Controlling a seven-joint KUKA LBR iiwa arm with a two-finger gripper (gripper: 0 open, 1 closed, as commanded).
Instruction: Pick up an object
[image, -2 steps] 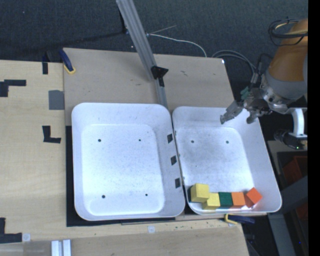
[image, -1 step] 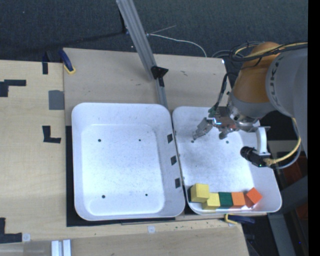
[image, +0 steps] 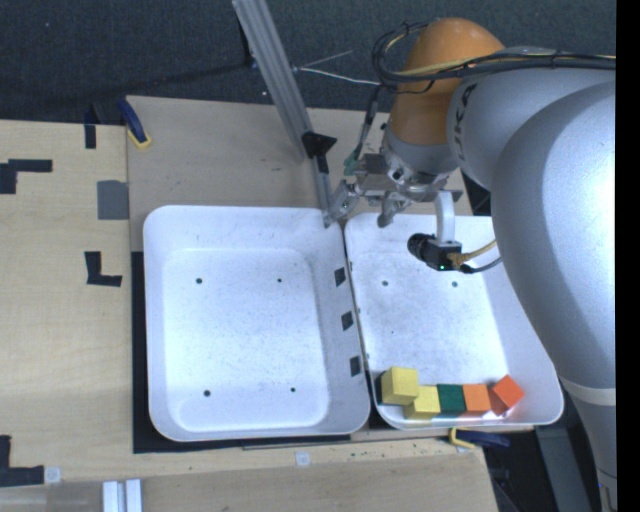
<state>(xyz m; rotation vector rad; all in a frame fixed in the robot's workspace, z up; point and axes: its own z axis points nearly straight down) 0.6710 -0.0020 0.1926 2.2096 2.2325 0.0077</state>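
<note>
Blocks (image: 450, 396) huddle along the right bin's (image: 440, 320) near wall, well apart from the claw (image: 365, 205), which hangs released and holding nothing at the far rim. Reaching is the step; next it must travel nearward and descend.

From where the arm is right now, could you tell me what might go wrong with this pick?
1. The gripper sits at the far rim between the two bins, while the blocks lie along the near wall of the right bin: a descent here would likely catch nothing.
2. The blocks are packed together against that wall, so isolating one may be hard.
</note>
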